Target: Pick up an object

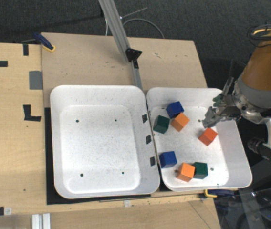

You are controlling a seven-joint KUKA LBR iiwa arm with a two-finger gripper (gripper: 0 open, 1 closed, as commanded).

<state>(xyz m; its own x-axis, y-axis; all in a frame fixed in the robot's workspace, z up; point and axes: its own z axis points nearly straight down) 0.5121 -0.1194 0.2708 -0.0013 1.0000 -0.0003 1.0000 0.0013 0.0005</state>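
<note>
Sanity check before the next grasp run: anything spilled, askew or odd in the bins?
Nothing stands out. All seven small cubes, blue, green, orange and red, lie inside the right white bin. The claw hovers just above the red cube.

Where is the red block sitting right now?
The red block lies in the right bin, toward its right side, just below the gripper and to the right of the orange block in the upper cluster.
</note>
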